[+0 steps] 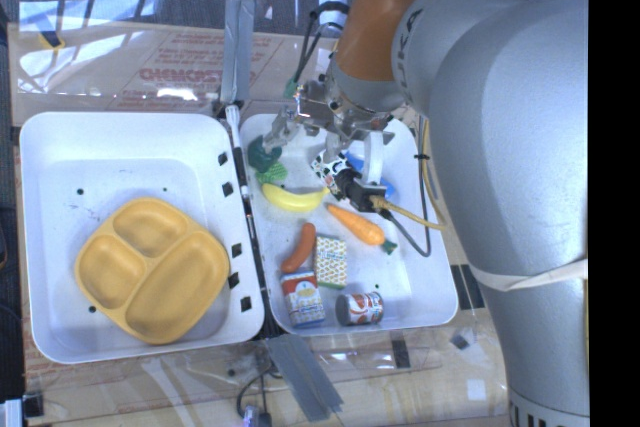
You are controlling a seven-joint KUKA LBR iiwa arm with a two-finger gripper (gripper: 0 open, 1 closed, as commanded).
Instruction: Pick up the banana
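From my seat, the left shallow white plastic bin (40, 215) carries a yellow three-compartment plastic plate (150, 267). In the right white bin (440, 300), the curved yellow plastic banana (292, 198) lies near the left wall, with a green leafy toy (266, 158) touching its upper end and an orange plastic carrot (355, 225) just beside it. The hand (335, 150) hovers above and right of the banana; I cannot tell whether it is apart or together. I judge a descent could catch the greens or carrot instead. The worktop (150, 65) is brown with printed sheeting; dark carpet lies beyond.
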